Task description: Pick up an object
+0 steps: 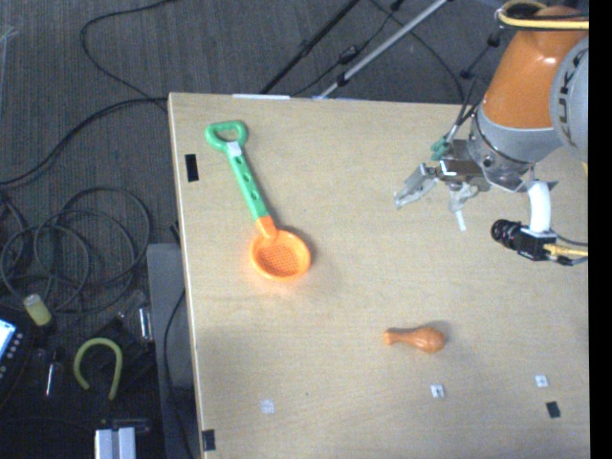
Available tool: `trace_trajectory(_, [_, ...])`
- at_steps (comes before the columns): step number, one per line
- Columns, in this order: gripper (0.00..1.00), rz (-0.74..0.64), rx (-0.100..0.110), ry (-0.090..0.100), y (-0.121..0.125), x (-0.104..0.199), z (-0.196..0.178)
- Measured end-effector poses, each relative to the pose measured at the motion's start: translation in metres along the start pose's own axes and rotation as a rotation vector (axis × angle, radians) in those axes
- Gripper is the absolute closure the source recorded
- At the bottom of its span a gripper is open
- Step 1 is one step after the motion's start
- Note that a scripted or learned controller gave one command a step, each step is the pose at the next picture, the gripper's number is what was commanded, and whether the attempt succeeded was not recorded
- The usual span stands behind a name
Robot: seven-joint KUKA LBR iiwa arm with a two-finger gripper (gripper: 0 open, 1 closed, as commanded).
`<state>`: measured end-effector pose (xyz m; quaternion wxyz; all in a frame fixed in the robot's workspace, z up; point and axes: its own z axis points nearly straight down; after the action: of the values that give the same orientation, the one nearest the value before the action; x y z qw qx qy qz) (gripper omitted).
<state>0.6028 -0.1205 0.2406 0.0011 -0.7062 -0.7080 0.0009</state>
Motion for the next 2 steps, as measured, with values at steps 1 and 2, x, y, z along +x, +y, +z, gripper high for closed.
trace_trajectory(1, [0.00,-0.033,-0.003,-0.004,0.036,-0.092,-0.058])
trace_trajectory(2, [0.00,-0.080,-0.002,-0.003,-0.034,-0.103,-0.160])
